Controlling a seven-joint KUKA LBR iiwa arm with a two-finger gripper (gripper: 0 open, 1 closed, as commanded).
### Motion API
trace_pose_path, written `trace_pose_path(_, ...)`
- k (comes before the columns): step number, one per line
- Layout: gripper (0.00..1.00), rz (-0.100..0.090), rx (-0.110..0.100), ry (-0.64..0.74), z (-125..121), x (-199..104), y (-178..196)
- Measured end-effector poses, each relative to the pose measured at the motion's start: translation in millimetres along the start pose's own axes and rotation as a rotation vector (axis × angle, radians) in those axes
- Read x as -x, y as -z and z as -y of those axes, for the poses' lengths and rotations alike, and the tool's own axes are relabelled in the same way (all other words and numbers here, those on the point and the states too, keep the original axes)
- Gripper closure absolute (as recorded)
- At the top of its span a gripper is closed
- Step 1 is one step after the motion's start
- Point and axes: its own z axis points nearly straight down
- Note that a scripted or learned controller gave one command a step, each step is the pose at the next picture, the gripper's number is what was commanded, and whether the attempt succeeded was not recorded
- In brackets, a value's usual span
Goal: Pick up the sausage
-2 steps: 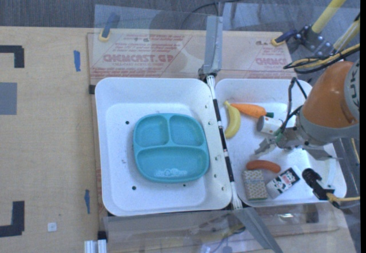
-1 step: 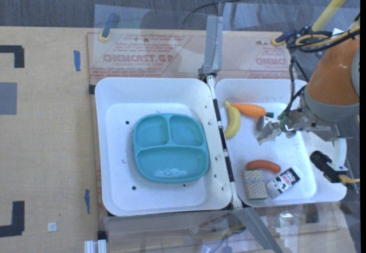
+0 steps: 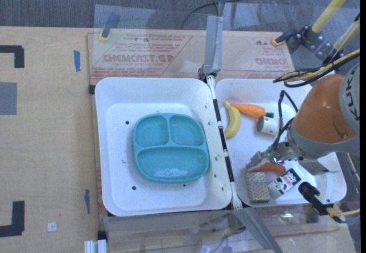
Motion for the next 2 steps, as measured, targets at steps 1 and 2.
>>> trace_pose_path(1,0.0,0.0,0.003,0.046,11,6,0)
trace_pose_path(2,1.0,0.004,0.007,0.037,11,10,11)
